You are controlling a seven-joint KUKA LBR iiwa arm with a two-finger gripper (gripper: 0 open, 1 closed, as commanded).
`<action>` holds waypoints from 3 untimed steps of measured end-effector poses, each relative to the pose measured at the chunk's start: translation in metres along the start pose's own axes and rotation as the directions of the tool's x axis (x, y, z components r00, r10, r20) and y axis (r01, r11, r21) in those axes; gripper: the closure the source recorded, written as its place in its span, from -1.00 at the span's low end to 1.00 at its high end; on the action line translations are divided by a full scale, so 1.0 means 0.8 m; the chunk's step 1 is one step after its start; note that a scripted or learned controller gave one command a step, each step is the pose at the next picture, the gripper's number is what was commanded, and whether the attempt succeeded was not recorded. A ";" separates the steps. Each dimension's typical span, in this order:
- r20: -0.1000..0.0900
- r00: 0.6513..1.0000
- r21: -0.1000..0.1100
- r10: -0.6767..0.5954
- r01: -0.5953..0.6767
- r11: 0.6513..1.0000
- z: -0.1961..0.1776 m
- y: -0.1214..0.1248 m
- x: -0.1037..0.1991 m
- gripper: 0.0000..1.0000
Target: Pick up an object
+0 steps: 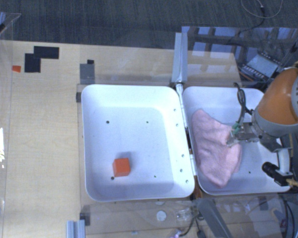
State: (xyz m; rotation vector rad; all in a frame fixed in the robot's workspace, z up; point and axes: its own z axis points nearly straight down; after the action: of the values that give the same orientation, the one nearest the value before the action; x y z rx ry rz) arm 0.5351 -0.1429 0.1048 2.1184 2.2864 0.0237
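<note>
The grey arm's jaws (237, 134), whose state I cannot tell, sit at the three o'clock edge of the crumpled pink cloth (214, 148) in the right white bin (223, 95), seemingly placed for grasping its fold.

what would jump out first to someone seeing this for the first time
The pink cloth draws the eye first: it lies crumpled in the right bin, filling much of its left half. At the cloth's right edge sits the gripper of the grey arm, under its orange band. Then comes the small orange block, alone in the lower left part of the left bin.
</note>
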 end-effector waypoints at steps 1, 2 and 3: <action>-0.008 0.980 0.015 -0.198 0.198 0.980 -0.115 0.090 0.048 1.00; -0.008 0.980 0.015 -0.198 0.198 0.980 -0.115 0.090 0.048 -1.00; -0.008 0.989 0.017 -0.146 0.147 0.989 0.012 0.072 -0.008 -1.00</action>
State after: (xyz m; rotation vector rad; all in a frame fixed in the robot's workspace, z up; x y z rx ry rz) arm 0.5937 -0.1448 0.0965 1.9546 2.4482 0.0079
